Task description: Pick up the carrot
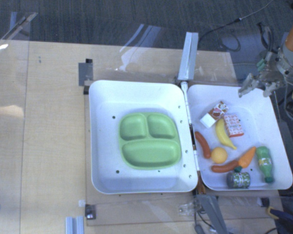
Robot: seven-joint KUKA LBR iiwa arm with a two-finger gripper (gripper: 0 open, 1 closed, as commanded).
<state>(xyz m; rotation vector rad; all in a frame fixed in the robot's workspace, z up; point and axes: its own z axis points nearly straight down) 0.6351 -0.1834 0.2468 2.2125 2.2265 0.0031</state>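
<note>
Labels first: you get print on the small red-and-white patterned box [233,125], on the red-and-white carton [218,110] beside it, and on the green plastic bottle [264,164] and the dark green tin can [239,180], but none of it is legible at this size.

Your target, the small orange carrot with a green top [246,157], lies slanted in the lower part of the right shallow white bin [279,139]. It sits between the yellow banana [224,135] and the bottle, just above the can, its leafy end near a reddish-brown sausage [225,167]. An orange ball-shaped fruit [219,154] and a second sausage [202,144] lie to its left.

The tool [258,85] hangs over the bin's upper right rim, well apart from the carrot, up and to its right. You cannot tell its finger spread; nothing shows between them.

The left white bin [102,130] holds a green three-compartment plastic tray [149,140]. Both bins rest on the pale wooden bench [39,130].
</note>
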